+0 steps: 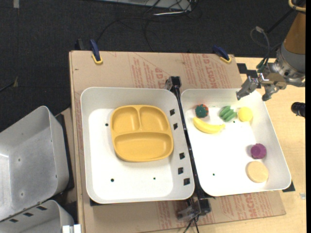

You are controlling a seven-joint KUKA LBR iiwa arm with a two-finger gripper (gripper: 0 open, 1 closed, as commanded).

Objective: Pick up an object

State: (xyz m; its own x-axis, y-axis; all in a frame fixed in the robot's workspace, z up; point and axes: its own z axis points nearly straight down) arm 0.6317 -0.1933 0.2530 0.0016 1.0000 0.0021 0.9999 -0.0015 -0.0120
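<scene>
Banana (209, 126): yellow, curved, lying flat in right bin (233, 178).

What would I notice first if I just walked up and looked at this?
Probably the big yellow divided plate lying in the left bin. Next, the bright toy foods in the right bin: a banana, a red and green strawberry, a green vegetable, a lemon, a purple piece and a tan round one. The gripper hovers open above that bin's far right corner.
</scene>
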